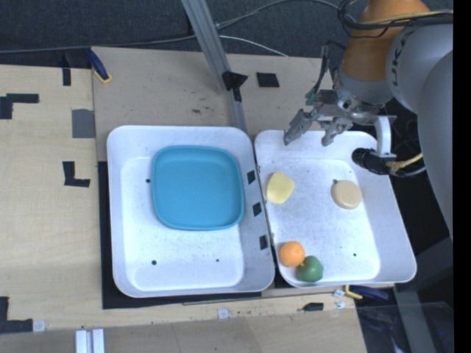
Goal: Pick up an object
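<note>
A blue plate [197, 187] fills the left bin [125, 219]; in the right bin [383, 234] lie a pale yellow object [280, 188], an orange ball [292, 254] touching a green one [310, 269], and a cream disc [346, 194], as the gripper [311, 135], fingers apart and holding nothing, hangs over the bin's far edge

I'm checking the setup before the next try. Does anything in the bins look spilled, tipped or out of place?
Nothing stands out. The blue plate lies flat in the left bin. In the right bin, the yellow piece, beige piece, orange ball and green ball all sit inside. The tool hovers open above its far edge.
</note>
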Action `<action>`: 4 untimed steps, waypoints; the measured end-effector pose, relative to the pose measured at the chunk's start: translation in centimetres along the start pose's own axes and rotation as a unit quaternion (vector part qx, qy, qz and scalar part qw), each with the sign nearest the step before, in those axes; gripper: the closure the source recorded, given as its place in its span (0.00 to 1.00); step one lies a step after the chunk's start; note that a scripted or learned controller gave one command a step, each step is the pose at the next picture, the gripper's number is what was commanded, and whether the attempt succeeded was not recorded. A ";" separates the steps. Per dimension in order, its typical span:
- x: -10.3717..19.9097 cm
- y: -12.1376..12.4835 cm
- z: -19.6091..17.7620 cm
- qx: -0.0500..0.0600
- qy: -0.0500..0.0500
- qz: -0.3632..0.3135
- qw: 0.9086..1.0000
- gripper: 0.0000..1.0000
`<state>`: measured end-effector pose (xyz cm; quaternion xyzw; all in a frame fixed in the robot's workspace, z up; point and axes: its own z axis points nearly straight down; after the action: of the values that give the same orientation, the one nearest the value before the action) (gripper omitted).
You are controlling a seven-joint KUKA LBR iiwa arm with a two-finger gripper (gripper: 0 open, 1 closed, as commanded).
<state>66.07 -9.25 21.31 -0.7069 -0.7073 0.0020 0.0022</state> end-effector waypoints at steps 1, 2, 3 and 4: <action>0.1 -0.5 6.3 0.000 0.000 0.000 1.000 0.00; -0.1 -0.3 12.5 -0.002 0.000 0.000 1.000 0.00; -0.1 -0.2 11.3 -0.003 0.000 0.000 1.000 1.00; -0.1 -1.1 5.7 -0.005 0.000 0.000 1.000 1.00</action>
<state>64.92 -9.39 15.61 -0.7069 -0.7073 -0.0015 -0.0018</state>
